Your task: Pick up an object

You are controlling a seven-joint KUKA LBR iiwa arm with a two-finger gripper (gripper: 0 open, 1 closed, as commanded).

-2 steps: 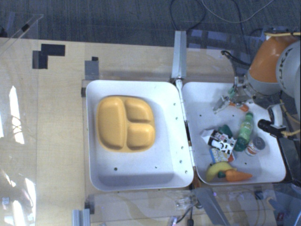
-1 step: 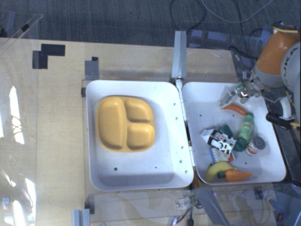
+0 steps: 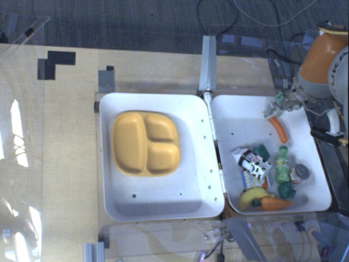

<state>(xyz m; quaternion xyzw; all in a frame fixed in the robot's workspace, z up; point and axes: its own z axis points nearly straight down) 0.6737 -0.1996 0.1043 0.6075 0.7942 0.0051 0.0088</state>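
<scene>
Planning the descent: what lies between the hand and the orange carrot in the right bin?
In the camera view, just bare white bin floor separates the hand from the orange carrot, which lies directly below it in the picture.

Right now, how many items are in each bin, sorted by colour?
Yellow: 2, divided tray, banana
Orange: 2, carrots
Green: 3
Black-and-white: 1
Grey can: 1
Total: 9
</scene>
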